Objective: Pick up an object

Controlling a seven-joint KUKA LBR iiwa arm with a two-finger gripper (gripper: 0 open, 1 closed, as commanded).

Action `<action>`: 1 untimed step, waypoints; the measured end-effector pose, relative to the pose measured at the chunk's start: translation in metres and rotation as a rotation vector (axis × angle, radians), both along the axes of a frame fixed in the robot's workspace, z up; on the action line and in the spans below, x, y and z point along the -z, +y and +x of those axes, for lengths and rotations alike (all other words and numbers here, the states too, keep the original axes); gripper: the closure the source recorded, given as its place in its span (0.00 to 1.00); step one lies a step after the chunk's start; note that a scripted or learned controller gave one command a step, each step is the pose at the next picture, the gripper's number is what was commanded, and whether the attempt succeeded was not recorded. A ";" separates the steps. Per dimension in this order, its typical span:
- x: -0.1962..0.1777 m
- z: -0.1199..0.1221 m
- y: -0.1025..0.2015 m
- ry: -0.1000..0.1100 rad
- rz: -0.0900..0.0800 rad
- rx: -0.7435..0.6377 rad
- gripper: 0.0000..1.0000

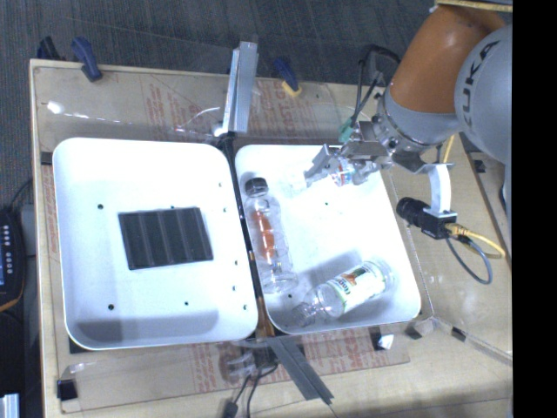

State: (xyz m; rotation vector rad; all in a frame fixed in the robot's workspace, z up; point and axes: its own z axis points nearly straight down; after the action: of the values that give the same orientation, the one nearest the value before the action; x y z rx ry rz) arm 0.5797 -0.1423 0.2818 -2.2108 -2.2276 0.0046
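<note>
Camera view, nearest edge first: in the right bin (396, 233) we see two clear plastic bottles. One with a green-and-white label (352, 287) lies tilted at about five o'clock in the bin. The other, with a black cap and orange contents (265, 233), lies lengthwise along the bin's nine o'clock wall. We judge both to be light, smooth and slippery, with thin walls that would give under a squeeze. The safest hold looks to be across the middle of the body, square to its long axis, since either could roll.

The left bin (78, 233) holds a dark ribbed rectangular pad (165, 238) near its centre.

Farther back, the gripper (335, 168) hangs over the right bin's twelve o'clock region, apart from both bottles. We cannot tell from this angle how it is set or whether it carries anything.
</note>
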 end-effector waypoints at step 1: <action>0.103 -0.025 -0.037 0.000 0.001 -0.161 0.00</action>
State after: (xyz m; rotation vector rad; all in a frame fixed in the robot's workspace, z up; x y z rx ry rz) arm 0.5548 -0.1798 0.1793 -2.0250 -2.3979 0.0040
